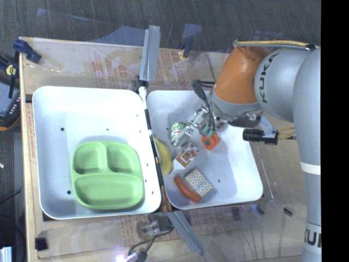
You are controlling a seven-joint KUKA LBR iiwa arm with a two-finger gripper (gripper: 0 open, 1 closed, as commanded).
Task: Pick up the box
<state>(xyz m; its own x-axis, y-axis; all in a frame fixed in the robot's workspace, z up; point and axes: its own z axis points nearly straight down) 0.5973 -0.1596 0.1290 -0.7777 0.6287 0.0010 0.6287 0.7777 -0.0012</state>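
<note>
hand (188,132): low in right bin (248,168), grip unclear, fingertips blurred | box (198,182): near bin's front wall, touching sausage (185,190), apart from hand | table (82,64): wood, dark floor behind

from my seat i see a pale wooden bench top (82,64) printed with faint red lettering, standing on dark grey ribbed carpet floor (82,10). a grey metal bar (149,53) runs upright along the middle of the bench's far half. blue clamps (26,49) grip the far left corner, and a black and orange device (6,100) sits at the left edge. clear plastic sheeting (117,34) glints along the far side. a bright glare spot (117,252) shines at the near edge, beside loose dark cables (143,249).
</note>
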